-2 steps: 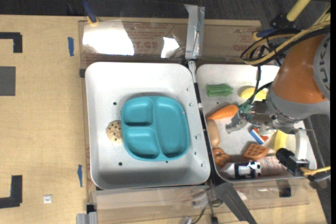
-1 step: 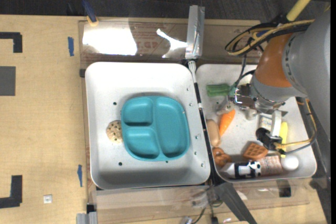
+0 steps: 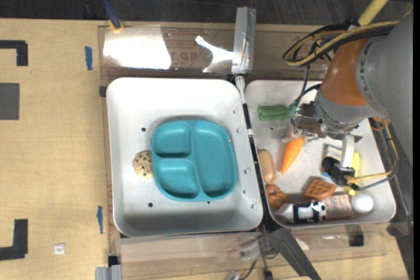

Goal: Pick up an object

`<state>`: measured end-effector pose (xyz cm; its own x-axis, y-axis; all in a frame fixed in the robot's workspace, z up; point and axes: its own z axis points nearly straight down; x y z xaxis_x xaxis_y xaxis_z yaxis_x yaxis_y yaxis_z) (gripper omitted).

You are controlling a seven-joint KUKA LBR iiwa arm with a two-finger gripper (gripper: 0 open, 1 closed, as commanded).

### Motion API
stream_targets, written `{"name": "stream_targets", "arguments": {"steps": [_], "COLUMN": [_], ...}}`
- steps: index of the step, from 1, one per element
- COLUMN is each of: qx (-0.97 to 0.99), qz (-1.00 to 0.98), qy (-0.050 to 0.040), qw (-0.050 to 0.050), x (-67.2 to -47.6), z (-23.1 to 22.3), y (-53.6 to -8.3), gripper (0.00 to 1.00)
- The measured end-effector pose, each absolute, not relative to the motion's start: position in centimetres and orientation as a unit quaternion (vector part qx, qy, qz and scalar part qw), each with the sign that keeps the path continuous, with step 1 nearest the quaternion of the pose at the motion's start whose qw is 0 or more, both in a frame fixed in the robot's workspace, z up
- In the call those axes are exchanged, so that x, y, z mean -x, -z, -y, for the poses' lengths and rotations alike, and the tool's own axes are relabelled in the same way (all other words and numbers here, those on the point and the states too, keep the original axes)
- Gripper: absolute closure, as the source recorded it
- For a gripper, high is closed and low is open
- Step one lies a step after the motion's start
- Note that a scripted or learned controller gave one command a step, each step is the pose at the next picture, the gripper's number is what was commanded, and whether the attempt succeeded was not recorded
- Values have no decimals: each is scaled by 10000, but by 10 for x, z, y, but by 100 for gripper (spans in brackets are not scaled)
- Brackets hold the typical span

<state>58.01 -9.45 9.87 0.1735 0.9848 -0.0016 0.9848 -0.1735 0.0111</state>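
My gripper hangs low in the right bin, at the end of the grey arm with the orange band. Its tip is right over the upper end of an orange carrot, which lies slanted on the bin floor. A green vegetable lies just left of the gripper. I cannot make out whether anything is between the gripper's parts.
The right bin also holds a tan sausage, a brown pastry, a waffle, a black-and-white cow toy, a bottle and a yellow piece. The left bin bears a teal divided plate and a cookie.
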Motion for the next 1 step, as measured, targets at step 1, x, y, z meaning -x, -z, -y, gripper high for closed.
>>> {"name": "stream_targets", "arguments": {"steps": [1], "qx": [-7970], "qz": [-6040], "qy": [-41], "qw": [21], "x": [-642], "z": [36], "y": [-190], "gripper": [100]}}
